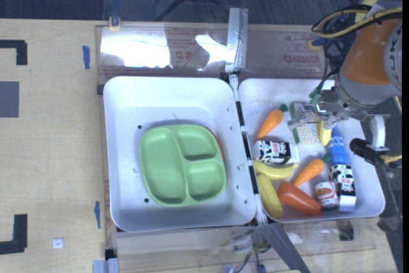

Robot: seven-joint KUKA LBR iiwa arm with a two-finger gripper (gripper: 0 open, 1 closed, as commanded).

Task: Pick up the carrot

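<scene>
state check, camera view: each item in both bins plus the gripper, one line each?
upper carrot: lying tilted, free
lower carrot: lying tilted, free
banana: lying flat
corn: lying along bin wall
red pepper: on its side
blue bottle: lying down
green plate: flat in left bin
gripper: over right bin, holds nothing visible

Arm (374, 54) cut off by the right edge; labels on the small cartons (275, 151) too small to read; right bin's (377, 201) upper right corner hidden beneath the arm

claw (311, 113) over right bin (374, 201), carrot (271, 123) nearby
</scene>
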